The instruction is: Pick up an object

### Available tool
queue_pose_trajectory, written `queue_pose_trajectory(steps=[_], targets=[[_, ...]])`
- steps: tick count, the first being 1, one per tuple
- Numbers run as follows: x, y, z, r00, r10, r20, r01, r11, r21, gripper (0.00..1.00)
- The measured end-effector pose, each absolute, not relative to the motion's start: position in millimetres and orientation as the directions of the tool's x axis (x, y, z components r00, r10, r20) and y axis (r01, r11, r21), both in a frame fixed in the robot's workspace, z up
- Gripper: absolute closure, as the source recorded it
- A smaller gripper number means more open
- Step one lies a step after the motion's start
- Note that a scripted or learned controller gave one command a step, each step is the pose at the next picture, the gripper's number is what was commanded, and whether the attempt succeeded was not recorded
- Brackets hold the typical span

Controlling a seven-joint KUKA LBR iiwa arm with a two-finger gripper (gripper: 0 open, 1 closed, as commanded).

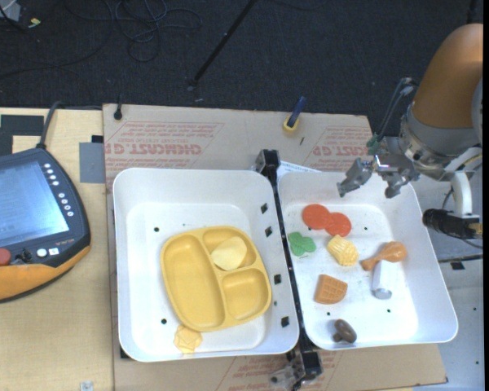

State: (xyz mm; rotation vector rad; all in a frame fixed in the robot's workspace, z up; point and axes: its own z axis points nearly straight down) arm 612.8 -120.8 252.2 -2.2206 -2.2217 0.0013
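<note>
The two-finger tool (373,179) is hanging released, fingers spread, over the right white bin's (437,300) far edge, above the red plastic slices (326,218). Mirrored "CHEMCAL G.P" is showing on the cardboard sheet (187,137).

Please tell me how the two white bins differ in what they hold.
The left bin holds a large yellow divided tray with a pale piece in one compartment, and a small yellow piece beside the tray. The right bin holds no tray; several small toy foods lie loose on its floor, in red, green, yellow, orange and brown. The gripper hovers at the right bin's far edge, away from the left bin. Both bins are shallow and white.
</note>
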Motion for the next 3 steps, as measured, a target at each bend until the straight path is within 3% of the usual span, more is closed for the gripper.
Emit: queue_pose_trajectory(steps=[1,2,3], targets=[[613.0,-121.3,262.1,-0.001,1.0,0.0,1.0,0.001,-0.001,1.0],[606.6,-193.9,245.5,0.005,1.0,-0.003,1.0,-0.005,-0.002,1.0],[573.7,-141.2,408.9,-0.004,1.0,-0.002,1.0,0.004,0.017,1.0]])
